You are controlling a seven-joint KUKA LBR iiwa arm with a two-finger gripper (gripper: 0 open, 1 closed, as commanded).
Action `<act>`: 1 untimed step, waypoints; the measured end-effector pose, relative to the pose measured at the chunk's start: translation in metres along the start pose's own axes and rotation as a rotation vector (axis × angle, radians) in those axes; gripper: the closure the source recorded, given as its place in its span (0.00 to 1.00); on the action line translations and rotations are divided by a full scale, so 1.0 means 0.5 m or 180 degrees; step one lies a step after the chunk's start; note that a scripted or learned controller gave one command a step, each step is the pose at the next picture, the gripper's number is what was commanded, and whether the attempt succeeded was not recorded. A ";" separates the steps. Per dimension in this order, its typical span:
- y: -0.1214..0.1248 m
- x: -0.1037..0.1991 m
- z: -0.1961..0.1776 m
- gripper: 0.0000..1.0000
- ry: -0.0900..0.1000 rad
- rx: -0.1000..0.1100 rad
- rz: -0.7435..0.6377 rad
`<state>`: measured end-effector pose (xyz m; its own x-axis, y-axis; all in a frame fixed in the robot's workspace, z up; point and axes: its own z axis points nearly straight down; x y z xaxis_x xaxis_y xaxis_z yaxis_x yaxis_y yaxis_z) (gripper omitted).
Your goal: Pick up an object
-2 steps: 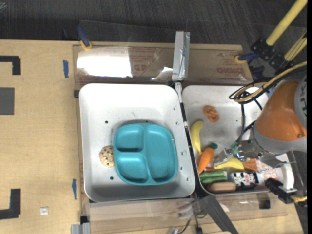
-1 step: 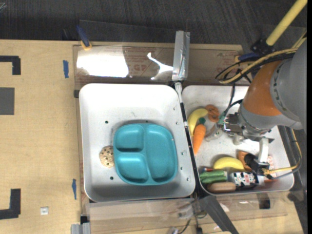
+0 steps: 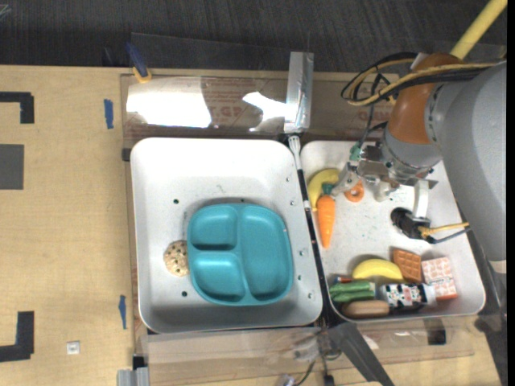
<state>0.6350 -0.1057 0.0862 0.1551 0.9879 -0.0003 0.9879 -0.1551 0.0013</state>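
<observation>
My gripper (image 3: 359, 180) hangs low over the far left part of the right bin (image 3: 471, 252), under the grey wrist with its orange band. A yellow banana-like piece (image 3: 321, 182) lies just left of it, and an orange carrot (image 3: 325, 219) lies below that, along the bin's left wall. A small orange bit (image 3: 353, 192) sits right at the gripper's tip; whether it is held is unclear.
The near end of the right bin holds a second banana (image 3: 376, 269), a waffle (image 3: 407, 264), a pink box (image 3: 439, 278), a cow-patterned carton (image 3: 403, 296), a green vegetable (image 3: 351, 289) and a hot dog (image 3: 366, 308). In the left bin (image 3: 161, 167) are a teal divided plate (image 3: 238, 252) and a cookie (image 3: 175, 257).
</observation>
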 end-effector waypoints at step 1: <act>0.003 0.003 -0.026 1.00 -0.0006 -0.0016 -0.0013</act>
<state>0.6369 -0.1046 0.0993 0.1511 0.9885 -0.0022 0.9885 -0.1511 0.0062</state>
